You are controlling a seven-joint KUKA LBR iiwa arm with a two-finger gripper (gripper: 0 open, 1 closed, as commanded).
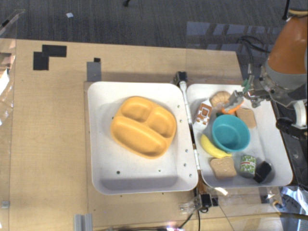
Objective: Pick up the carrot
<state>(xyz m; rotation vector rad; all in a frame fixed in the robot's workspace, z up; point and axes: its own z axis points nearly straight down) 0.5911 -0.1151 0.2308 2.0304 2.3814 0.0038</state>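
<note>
The carrot (231, 110) is a small orange sliver in the right bin (284, 158), lying at a slant near the far side. It is wedged just behind the teal bowl (231, 133), beside the tan bread slice (246, 118), and much of it is hidden.

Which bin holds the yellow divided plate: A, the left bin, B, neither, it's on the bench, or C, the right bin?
A: the plate lies in the left bin, while the right bin holds the teal bowl and small food items.
</note>
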